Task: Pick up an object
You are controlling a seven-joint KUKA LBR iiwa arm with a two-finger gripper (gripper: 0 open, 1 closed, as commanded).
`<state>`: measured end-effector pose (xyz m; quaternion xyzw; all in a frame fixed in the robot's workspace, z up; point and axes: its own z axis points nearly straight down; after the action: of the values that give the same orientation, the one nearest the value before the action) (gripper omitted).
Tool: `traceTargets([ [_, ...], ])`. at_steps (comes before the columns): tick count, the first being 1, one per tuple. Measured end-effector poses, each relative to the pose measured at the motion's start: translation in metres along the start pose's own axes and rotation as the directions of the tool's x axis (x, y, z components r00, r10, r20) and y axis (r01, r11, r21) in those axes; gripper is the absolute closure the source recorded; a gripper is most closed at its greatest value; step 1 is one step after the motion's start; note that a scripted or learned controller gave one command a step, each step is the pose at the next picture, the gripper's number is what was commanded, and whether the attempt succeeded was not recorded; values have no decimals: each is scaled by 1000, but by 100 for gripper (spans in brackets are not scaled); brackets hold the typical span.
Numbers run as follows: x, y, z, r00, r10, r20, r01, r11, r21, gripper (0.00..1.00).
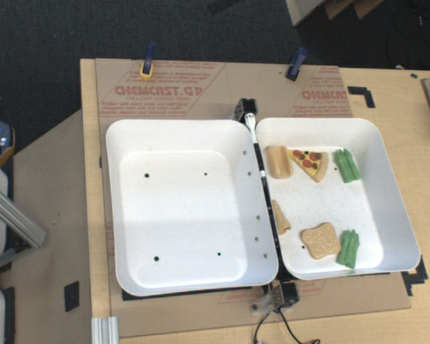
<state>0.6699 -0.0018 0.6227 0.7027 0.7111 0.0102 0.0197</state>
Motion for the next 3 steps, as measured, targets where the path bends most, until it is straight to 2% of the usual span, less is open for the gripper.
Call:
traceTargets([
  [3,2,2,-32,1000,-4,4,4,1000,-15,100],
])
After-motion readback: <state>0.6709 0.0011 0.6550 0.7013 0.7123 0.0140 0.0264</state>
